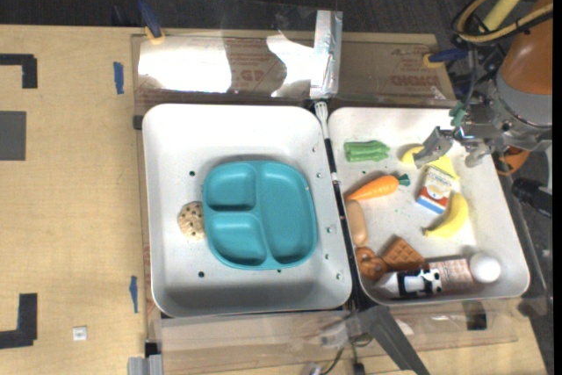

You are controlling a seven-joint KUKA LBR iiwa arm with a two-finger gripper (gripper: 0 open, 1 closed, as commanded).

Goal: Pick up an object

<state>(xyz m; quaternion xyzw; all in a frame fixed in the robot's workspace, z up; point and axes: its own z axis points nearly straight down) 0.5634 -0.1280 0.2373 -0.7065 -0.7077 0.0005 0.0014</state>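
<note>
Bottle point(443, 273) lies lengthwise, cap rightward (front wall) | carrot point(376, 187) tip left | gripper point(451, 147) spread, grasping nothing

The arm point(531, 75) runs off the right edge, and the pincer point(452, 147) partly covers a yellow item point(411, 154).

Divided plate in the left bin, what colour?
Teal, plain; the plate shows clearly in the camera view.

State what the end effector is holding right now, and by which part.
Nothing is visibly held. The end effector hovers over the right bin, above the small carton and banana, with no object seen between its fingers.
</note>
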